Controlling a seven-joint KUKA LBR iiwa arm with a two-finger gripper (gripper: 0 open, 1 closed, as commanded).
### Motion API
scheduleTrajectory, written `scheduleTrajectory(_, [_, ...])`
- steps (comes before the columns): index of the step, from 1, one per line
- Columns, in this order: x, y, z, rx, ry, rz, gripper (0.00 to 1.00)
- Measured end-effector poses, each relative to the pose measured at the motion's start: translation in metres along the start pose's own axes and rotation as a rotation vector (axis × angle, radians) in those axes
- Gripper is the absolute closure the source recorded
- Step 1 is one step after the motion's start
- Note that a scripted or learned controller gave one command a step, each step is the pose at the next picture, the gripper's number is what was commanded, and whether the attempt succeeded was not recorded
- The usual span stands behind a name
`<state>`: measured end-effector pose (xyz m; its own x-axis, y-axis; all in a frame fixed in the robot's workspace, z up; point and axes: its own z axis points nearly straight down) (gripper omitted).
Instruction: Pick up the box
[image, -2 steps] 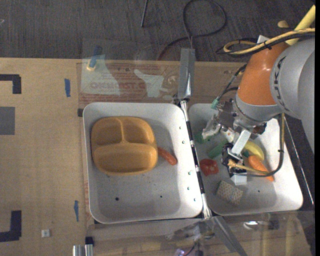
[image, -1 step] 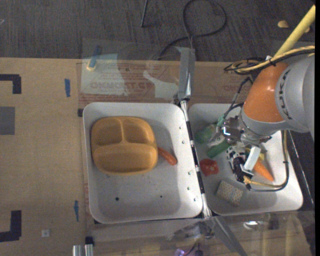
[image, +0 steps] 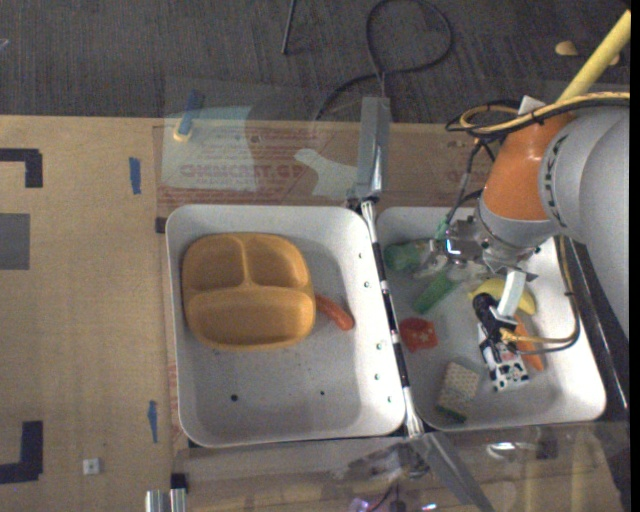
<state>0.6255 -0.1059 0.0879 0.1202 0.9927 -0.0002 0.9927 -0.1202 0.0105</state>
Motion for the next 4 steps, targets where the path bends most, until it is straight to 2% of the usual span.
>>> scheduleTrajectory(1, [-0.001, 0.001, -0.009, -0.001, 0.001, 0.003, 1.0])
scheduleTrajectory(2, [-0.11, 0.015, 0.002, 0.004, -0.004, -0.054, 1.0])
scheduleTrajectory(3, [-0.081, 0.05, -0.048, 0.014, 0.0, -0.055, 1.0])
scheduleTrajectory(4, [-0.032, 0.045, -0.12, 0.011, -0.001, -0.027, 1.0])
